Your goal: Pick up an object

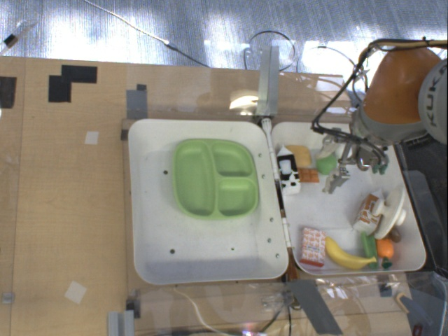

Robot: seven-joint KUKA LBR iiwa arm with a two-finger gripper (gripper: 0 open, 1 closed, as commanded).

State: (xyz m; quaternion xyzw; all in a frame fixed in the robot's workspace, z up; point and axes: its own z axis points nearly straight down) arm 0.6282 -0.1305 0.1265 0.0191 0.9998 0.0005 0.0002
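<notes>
Green toy (326, 164) at 11 o'clock of right bin (417, 256), touching orange block (300, 155). Gripper (337, 182) hovers at toy's 5 o'clock; finger state: cannot tell. Risk: descent lands beside toy, grasps nothing, or nudges it toward cow-patterned carton (288, 173) at 9 o'clock.
</notes>
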